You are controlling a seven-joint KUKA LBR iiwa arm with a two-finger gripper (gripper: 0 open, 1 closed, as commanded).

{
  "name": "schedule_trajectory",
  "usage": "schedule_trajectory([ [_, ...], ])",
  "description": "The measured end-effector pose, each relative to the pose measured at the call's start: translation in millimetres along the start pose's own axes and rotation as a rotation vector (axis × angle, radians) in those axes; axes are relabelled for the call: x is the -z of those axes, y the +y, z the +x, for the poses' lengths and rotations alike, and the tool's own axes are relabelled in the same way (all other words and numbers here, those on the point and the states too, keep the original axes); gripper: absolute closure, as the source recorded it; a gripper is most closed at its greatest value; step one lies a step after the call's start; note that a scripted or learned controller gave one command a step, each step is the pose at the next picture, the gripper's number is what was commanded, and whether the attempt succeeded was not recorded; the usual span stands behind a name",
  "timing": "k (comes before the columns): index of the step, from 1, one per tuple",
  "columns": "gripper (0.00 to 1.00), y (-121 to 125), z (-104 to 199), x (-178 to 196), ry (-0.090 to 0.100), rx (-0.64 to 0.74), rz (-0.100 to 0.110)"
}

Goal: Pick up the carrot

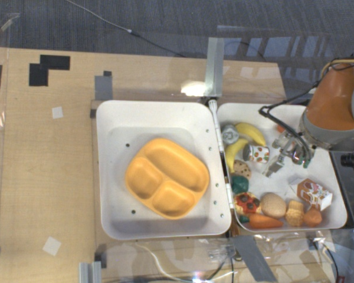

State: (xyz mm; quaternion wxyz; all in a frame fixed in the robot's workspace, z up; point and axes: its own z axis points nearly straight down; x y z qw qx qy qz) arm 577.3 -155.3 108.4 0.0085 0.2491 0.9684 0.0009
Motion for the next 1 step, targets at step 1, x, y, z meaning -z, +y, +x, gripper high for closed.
schedule_trajectory([
  [1,0.00,0.0,0.0,0.0,0.000,0.000,0.000],
])
